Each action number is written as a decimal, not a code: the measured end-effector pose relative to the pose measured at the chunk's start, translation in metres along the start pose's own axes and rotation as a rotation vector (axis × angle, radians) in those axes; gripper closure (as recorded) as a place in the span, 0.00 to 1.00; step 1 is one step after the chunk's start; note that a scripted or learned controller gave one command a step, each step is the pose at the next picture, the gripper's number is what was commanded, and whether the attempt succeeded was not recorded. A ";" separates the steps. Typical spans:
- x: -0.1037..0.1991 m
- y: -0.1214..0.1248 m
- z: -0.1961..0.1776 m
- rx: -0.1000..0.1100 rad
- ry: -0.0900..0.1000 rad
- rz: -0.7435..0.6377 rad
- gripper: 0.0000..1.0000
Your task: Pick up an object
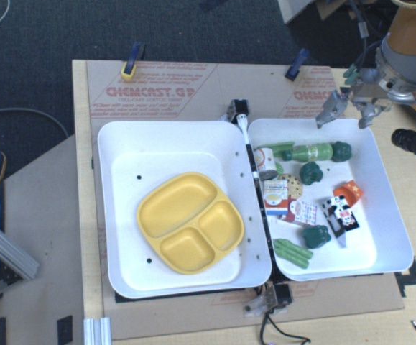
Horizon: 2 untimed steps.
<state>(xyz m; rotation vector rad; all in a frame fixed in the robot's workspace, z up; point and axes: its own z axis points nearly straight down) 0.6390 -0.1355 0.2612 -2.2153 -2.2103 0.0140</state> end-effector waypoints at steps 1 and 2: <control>0.000 0.002 -0.009 -0.014 -0.002 -0.002 0.00; 0.009 -0.002 0.050 -0.008 -0.001 -0.002 0.00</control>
